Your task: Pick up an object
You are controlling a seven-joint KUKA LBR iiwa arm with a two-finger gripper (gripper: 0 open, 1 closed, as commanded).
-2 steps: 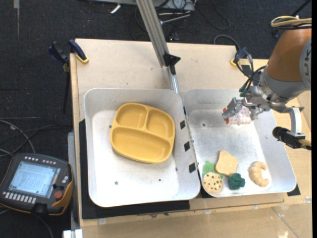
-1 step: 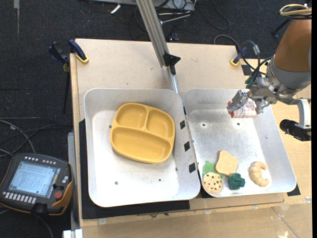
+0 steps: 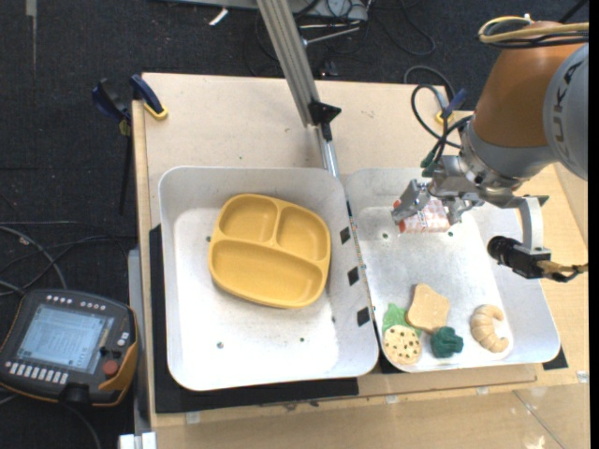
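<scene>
The grey arm point(image 3: 562, 82) has big letters at the picture's right edge, "UK", cut off; no other words can be read.

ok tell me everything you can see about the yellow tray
The yellow tray is a rounded-corner plate of smooth matte plastic, by its look, split by raised ridges into three compartments: two smaller ones at the far side, one long one nearest the camera. It lies flat, slightly rotated, in the left white bin, with nothing in it.
</scene>
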